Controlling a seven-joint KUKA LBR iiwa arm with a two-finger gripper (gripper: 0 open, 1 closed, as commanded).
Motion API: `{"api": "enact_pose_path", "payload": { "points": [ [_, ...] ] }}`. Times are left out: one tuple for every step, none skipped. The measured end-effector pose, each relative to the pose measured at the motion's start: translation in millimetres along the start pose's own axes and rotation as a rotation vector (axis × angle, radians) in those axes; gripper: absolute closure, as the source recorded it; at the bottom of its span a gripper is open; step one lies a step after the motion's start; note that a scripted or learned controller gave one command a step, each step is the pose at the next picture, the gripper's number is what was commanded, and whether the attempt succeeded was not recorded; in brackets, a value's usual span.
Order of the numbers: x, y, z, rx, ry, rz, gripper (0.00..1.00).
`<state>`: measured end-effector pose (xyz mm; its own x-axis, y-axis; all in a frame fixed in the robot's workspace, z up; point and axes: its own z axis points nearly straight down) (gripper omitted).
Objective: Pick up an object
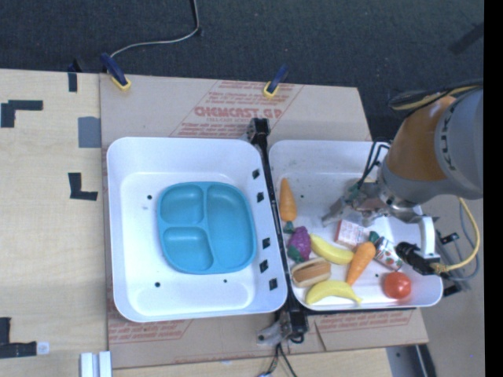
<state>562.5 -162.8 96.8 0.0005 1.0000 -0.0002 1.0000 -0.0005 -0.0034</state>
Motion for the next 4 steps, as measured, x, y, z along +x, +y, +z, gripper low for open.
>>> {"api": "enact_pose_path", "payload": {
  "points": [
    [-40.9, 48.9, 9.3, -0.01, -0.002, -0.002, 0.0],
    [-60.9, 57.2, -95.7, -0.005, -0.002, -0.002, 0.0],
    [-47.3, 72.8, 5.1, -0.015, -0.006, -0.002, 0.0],
    [-47.6, 73.0, -4.7, -0.017, -0.008, -0.003, 1.0]
  ]
}}
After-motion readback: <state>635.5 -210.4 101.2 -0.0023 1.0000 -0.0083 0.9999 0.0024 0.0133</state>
